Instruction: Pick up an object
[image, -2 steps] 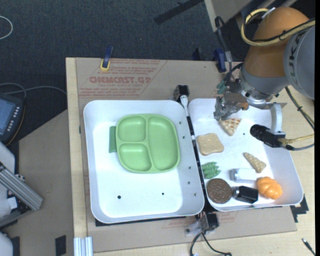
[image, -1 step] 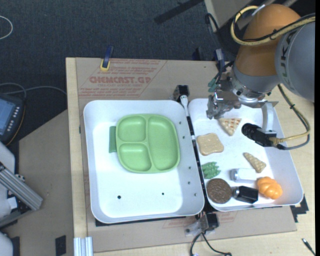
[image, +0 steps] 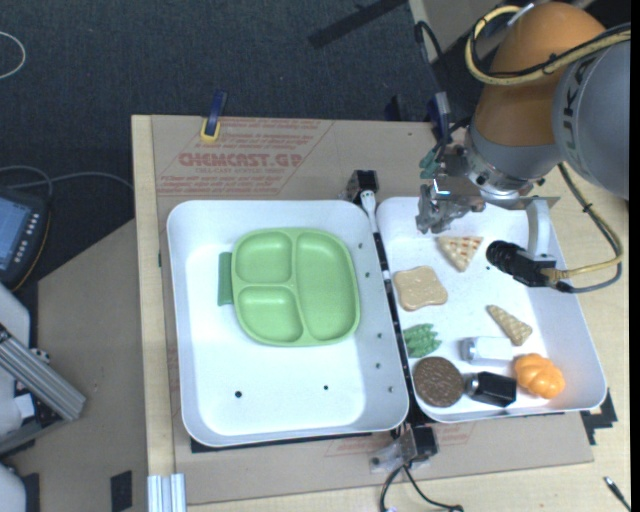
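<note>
Gripper: two-finger metal gripper (image: 441, 212) at right white bin's (image: 590, 345) far-left corner; whether it is wide or narrow, cannot tell
Nearest object: tan waffle-textured toy wedge (image: 460, 249), just beside the gripper, nothing seen held
Others: beige toy bread slice (image: 419, 288) near left wall; orange toy pumpkin (image: 540, 374) near right corner
Left white bin (image: 190, 300): green divided plastic plate (image: 295, 285), centre
Risk: closing beside the wedge, nudging it against the bin's wall
</note>
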